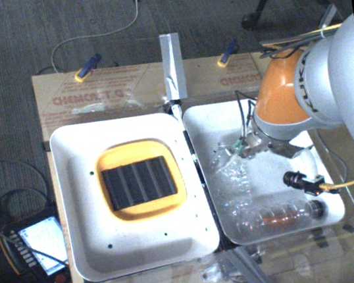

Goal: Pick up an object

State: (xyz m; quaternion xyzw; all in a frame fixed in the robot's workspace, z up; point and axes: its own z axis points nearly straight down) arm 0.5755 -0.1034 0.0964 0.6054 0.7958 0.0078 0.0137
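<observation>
Arm [327, 80] reaches in from the right and hangs over the far half of the right bin [205, 129], orange band [280, 101] uppermost. Gripper [248, 147] sits low beneath the wrist, pointed left and down. The wrist covers it, so I cannot tell whether it is spread, closed, or gripping anything.

Likely target, judged by position: a crumpled clear plastic piece [231, 170], just left of and nearer than the gripper tip, in the bin's middle. Touching or just apart, cannot say. The arm's low, slanted stance suits a reach at this piece, not at anything in the other bin.

Also in the right bin: a clear plastic bottle [275, 216] lying on its side along the near wall, reddish inside, dark cap to the right. It lies well apart from the gripper and does not block it.

Left bin [81, 206]: a yellow tray with black ribbed centre [142, 180], lying flat mid-bin, untouched.

Possible hindrances: clear plastic is hard to read against the white floor and may well slip or crush. The wall between the bins stands close on the left of the target.

Surroundings: cardboard sheet [90, 94] under the bins, two blue-handled clamps [87, 67] on its far edge, a metal post [173, 65] at the far junction of the bins.
</observation>
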